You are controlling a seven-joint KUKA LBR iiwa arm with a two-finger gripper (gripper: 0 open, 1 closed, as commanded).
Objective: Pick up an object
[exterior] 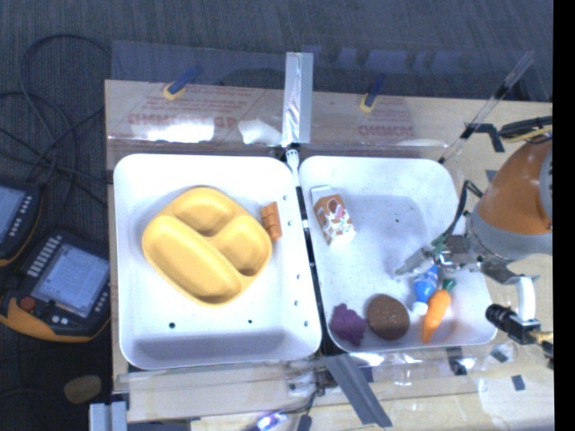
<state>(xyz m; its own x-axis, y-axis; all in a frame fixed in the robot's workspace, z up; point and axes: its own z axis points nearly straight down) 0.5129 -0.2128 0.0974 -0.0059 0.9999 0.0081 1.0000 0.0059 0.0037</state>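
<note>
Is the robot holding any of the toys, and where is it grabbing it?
Cannot tell. The gripper is low in the right bin, right above the blue toy and the carrot, but any hold is hidden.

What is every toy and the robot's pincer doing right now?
yellow dish: lying in the left bin, hollow side up
orange block: beside the dish
small box: lying in the right bin
purple grapes: lying still
brown ball: lying still
carrot: lying by the pincer
pincer: low over the right bin

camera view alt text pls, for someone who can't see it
The arm's gripper sits low in the right bin above a toy carrot, a brown ball and a purple toy. The left bin holds a big yellow object.
</note>
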